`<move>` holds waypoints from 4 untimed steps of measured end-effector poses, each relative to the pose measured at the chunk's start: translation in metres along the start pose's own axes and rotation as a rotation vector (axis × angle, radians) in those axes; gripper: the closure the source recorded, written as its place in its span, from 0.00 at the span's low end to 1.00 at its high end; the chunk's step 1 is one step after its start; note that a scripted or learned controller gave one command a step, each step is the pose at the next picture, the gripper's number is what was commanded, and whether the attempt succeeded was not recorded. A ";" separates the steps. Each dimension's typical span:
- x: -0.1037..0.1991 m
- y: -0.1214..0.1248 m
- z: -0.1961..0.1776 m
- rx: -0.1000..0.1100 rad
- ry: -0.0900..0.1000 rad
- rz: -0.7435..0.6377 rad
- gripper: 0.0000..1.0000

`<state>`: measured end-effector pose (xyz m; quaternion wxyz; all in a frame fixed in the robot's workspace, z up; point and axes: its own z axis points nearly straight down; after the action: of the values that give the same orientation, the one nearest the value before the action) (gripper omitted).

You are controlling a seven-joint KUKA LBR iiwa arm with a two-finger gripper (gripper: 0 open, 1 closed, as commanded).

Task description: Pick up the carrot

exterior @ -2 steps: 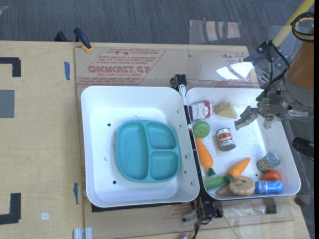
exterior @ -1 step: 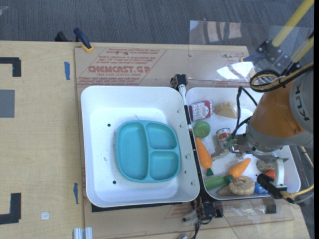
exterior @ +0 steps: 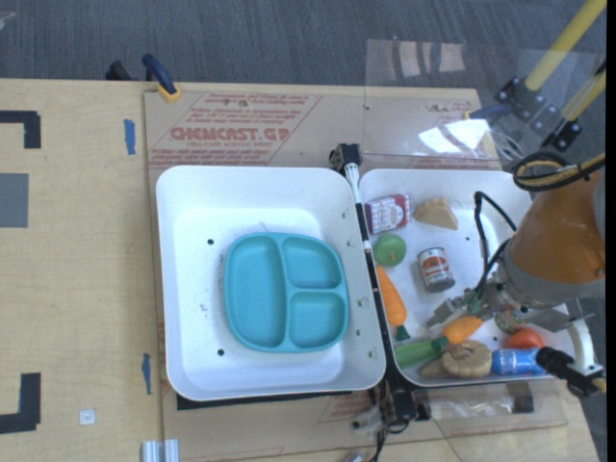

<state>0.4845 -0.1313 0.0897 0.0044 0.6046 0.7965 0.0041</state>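
Lying against the left wall of the right bin [exterior: 500, 378], the carrot [exterior: 391, 297] points its narrow end toward the near corner, just below a green lime [exterior: 390, 249] and just above a green pepper-like piece [exterior: 417, 351]. The arm [exterior: 558, 234], with its orange band, reaches in from the right, and its tool [exterior: 469, 306] sits low over the bin's middle, well apart from the carrot. Whether the tool is spread or pressed together cannot be told, since the wrist and cables hide it. Just below the tool lies a small orange item [exterior: 463, 328], possibly touching it. Nearby are a tin can [exterior: 435, 269], a purple packet [exterior: 388, 213], a tan wedge [exterior: 436, 214], a bread roll [exterior: 467, 358], a blue bottle [exterior: 515, 361] and a red tomato [exterior: 525, 338]. The left bin [exterior: 188, 277] holds a teal divided plate [exterior: 285, 291]. Both bins rest on the desk [exterior: 67, 287].
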 end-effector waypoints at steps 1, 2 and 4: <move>-0.002 0.003 -0.012 -0.008 -0.006 0.000 1.00; -0.002 0.002 -0.011 -0.007 -0.005 0.001 0.00; 0.008 0.006 -0.012 -0.011 -0.011 -0.389 1.00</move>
<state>0.4881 -0.1222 0.1019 0.0126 0.4390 0.8984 0.0042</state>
